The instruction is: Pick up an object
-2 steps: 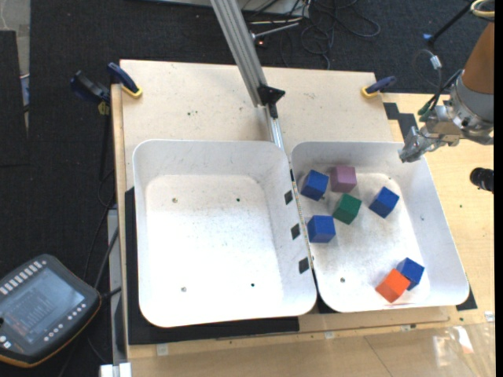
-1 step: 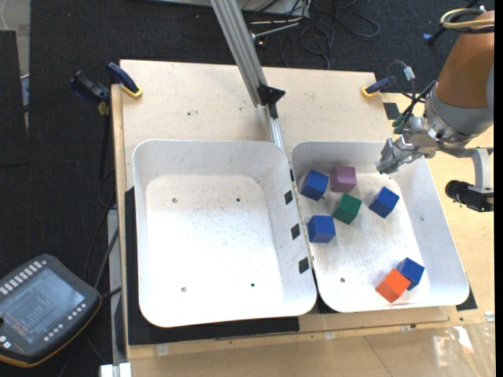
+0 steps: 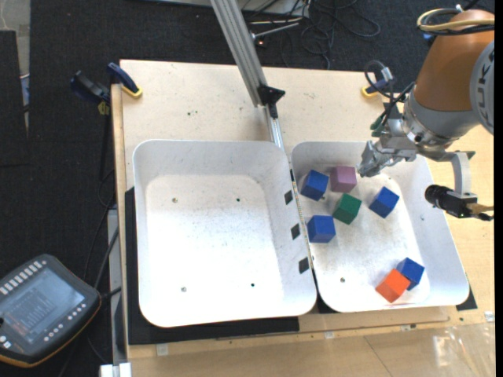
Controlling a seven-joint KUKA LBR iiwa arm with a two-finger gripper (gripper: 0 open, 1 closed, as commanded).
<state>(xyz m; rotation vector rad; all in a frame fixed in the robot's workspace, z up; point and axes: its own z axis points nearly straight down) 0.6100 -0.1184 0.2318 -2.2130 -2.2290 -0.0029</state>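
**Gripper hanging over the right bin, nearest cubes are just below-left of it**

So I'm watching the overhead feed and the gripper (image 3: 374,162) is hovering over the upper part of the right bin (image 3: 440,246), nothing between the fingers as far as I'm seeing. Honestly I can't tell how far apart the fingers are sitting, the tip is just a grey blob from this angle.

What matters for the next move, I'm guessing: the closest candidates are sitting right next to the tip. The pink cube (image 3: 343,178) is lying just to its left in view and a touch toward the camera, and the blue cube (image 3: 384,202) is lying just below it in view, a hair to the right. The green cube (image 3: 346,208) is sitting a bit further off, down-left, between those two. Two more blue ones (image 3: 315,184) (image 3: 321,228) are sitting further left again, near the bin's left wall. The orange cube (image 3: 393,286) and its blue neighbour (image 3: 411,272) are touching each other, well away at the near end.

They're cubes, so no long axis to be lining up with.
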